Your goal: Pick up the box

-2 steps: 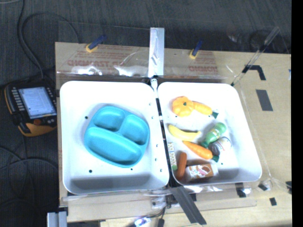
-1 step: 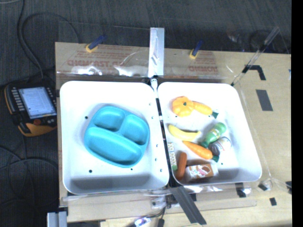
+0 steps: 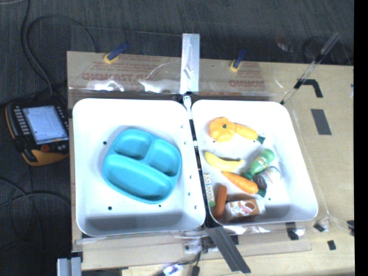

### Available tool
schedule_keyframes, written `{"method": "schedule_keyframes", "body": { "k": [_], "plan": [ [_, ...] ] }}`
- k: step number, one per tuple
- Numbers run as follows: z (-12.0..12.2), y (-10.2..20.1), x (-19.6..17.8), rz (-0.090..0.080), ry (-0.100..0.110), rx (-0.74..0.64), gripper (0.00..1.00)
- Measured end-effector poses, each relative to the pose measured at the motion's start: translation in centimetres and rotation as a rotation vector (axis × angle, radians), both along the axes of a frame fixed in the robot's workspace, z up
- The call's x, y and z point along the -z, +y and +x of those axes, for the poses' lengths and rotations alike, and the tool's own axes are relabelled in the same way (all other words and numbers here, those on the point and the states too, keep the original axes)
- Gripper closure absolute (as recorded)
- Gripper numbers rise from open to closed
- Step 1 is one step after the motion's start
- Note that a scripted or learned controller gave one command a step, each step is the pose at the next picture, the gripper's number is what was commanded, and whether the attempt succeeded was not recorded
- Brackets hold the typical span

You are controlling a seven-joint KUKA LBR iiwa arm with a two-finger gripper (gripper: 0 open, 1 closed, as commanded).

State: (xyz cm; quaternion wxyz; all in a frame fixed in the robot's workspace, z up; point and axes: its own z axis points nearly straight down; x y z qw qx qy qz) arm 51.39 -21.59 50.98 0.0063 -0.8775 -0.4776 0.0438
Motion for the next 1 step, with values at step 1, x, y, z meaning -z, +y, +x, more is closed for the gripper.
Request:
{"method": "schedule_keyframes", "body": {
  "k": [1],
  "plan": [
    [-2.82,4.11,7.85,0.019,-0.078,0.264,0.0]
  ]
}}
